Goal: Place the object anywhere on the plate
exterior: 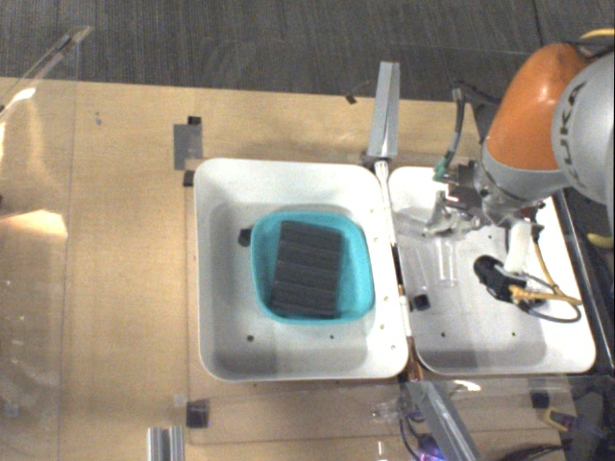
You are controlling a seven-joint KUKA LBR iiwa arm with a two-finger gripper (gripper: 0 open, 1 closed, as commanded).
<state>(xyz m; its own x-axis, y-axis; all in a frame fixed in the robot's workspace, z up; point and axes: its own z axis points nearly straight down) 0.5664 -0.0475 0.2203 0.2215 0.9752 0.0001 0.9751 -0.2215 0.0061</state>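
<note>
Dark ridged object (307,269) lying flat on the turquoise plate (357,257) in the left bin (216,257); gripper (444,250) hovering over the right bin (567,353), at three o'clock; finger spread cannot be told; placement apparently done, retreat remaining

Two white bins (221,353) – one teal plate (357,257), one dark ridged block (307,269) (on plate) – one arm (538,113).

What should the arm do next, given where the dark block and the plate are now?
Probably nothing more than pulling back: the dark ridged block already lies on the teal plate in the left bin, while the gripper is over the right bin, apart from it.
</note>
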